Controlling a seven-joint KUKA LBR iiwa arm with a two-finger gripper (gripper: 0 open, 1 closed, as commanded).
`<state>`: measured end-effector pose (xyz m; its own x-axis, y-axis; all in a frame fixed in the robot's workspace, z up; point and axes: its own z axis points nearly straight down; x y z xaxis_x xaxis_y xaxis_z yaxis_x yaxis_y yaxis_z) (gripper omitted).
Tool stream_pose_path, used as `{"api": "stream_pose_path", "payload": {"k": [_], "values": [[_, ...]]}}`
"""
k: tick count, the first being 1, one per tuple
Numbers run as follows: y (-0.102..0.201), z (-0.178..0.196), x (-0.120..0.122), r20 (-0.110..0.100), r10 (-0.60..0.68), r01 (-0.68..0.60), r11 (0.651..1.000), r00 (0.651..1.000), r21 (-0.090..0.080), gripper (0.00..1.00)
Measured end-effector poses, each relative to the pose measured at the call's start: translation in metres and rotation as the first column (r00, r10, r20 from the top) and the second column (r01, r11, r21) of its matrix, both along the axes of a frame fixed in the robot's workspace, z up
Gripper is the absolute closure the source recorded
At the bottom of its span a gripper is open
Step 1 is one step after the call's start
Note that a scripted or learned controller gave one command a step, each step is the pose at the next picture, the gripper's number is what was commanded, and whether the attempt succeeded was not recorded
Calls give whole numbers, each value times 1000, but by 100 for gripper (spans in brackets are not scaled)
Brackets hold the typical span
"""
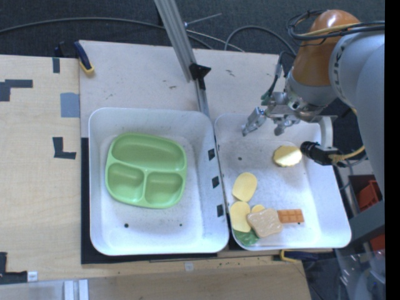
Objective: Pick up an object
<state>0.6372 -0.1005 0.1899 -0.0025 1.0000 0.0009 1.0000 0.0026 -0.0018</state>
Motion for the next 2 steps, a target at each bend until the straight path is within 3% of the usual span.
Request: {"api": "stream_pose_path", "payload": {"k": [1, 2], "values": [[0, 0, 0, 0, 0, 0, 1000, 1000, 0, 0], [9, -53, -7, -4, 0, 0, 1000, 1000, -1, 0]]}}
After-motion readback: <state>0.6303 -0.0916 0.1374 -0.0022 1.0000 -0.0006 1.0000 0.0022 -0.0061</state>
